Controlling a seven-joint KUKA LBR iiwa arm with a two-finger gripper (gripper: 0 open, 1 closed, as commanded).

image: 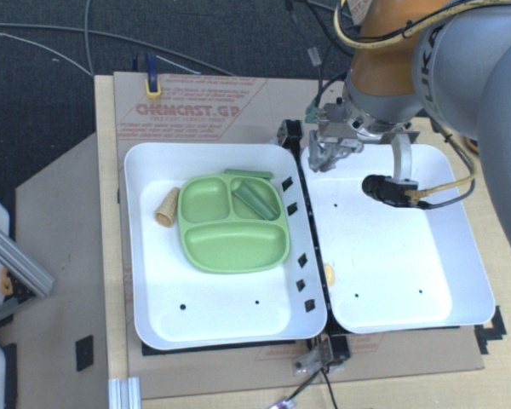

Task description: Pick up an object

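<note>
A green divided plate (230,237) lies in the left bin (153,313). A dark green oblong piece (257,197) rests in the plate's upper right compartment. A tan cone (165,207) lies just left of the plate on the bin floor. A small yellow bit (329,273) sits at the left wall of the right bin (409,262). My gripper (324,155) hangs over the far left corner of the right bin, close to the divider between the bins, with nothing visibly in it.
A black fitting with a yellow cable (392,189) hangs from the arm over the right bin's far half. Black clips (300,262) line the divider. Brown board (196,100) borders the bins at the back, and cables trail over the dark floor.
</note>
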